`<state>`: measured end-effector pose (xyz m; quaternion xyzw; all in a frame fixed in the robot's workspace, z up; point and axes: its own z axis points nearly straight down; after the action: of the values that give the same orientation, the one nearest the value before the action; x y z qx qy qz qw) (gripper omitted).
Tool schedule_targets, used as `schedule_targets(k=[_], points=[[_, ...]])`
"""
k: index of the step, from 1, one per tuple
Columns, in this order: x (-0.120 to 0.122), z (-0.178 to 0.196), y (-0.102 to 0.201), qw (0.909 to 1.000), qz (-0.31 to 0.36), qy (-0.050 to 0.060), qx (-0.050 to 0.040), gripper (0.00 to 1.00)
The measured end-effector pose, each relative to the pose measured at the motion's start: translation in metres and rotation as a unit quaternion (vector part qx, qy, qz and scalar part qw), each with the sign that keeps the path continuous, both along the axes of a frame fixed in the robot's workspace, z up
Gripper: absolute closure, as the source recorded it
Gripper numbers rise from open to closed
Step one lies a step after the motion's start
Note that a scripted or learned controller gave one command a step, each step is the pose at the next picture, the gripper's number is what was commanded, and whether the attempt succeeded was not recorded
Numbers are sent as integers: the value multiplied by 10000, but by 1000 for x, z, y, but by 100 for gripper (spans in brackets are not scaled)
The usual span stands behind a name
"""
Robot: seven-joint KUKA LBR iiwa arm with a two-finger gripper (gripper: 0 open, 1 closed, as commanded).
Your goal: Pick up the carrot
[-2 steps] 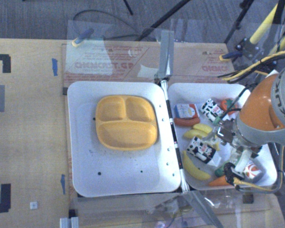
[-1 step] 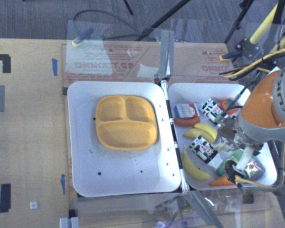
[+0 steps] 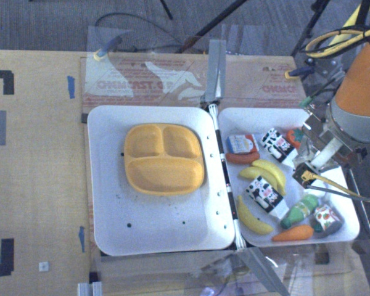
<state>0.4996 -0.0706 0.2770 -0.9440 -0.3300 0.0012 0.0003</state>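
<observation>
The carrot [image 3: 293, 233] is small and orange and lies flat at the front edge of the right bin [image 3: 351, 230]. It sits between a banana and a strawberry-printed box. My gripper [image 3: 312, 155] hangs over the right side of that bin, well behind the carrot and apart from it. The wrist hides its tips from this angle. Nothing shows between them.
The right bin also holds two bananas [image 3: 268, 173] [image 3: 253, 217], two cow-patterned cartons [image 3: 275, 142] [image 3: 263, 194], a green bottle [image 3: 301, 209], a strawberry-printed box [image 3: 325, 217] and a blue-white packet [image 3: 240, 143]. A yellow divided plate [image 3: 164, 158] lies in the left bin [image 3: 111, 227].
</observation>
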Motion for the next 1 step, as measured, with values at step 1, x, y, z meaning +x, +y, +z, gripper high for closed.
schedule_targets(k=[1], points=[[-20, 5, -27, 9954, 956, 13, 14, 100]])
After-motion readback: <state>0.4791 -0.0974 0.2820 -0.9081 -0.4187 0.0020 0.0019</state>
